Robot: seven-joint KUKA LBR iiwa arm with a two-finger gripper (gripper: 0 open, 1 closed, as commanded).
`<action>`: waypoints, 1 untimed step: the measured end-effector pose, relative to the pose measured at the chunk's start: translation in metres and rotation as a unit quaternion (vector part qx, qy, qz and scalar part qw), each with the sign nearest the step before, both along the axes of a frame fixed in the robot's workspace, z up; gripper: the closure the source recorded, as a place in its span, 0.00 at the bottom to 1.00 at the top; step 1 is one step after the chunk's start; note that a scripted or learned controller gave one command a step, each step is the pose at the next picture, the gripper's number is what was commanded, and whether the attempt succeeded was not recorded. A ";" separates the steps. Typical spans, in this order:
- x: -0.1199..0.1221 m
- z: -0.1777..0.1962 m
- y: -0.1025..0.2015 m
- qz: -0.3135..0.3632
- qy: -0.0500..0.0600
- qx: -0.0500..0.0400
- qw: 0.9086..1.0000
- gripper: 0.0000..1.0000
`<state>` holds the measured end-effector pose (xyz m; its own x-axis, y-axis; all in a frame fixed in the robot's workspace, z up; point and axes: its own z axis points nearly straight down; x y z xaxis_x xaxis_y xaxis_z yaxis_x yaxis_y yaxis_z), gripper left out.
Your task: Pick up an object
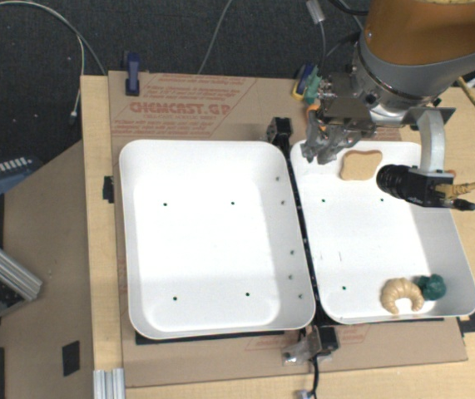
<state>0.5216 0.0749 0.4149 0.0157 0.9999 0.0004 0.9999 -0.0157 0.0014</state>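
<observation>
My gripper hangs over the far left corner of the right bin, open, with nothing between its fingers. A flat tan bread-like piece lies just to its right at the far end of that bin, apart from the fingers. A pale croissant-shaped object and a small teal object lie touching each other in the bin's near right corner.
The left bin sits beside the right one on a cardboard sheet. A black cylinder on the arm juts over the right bin's far right side. Cables run behind the bench.
</observation>
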 end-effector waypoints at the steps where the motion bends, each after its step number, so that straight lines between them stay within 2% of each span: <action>1: 0.000 0.000 0.000 0.000 0.000 0.000 1.000 0.00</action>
<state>0.5216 0.0750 0.4145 0.0155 0.9999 0.0002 0.9999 -0.0155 0.0010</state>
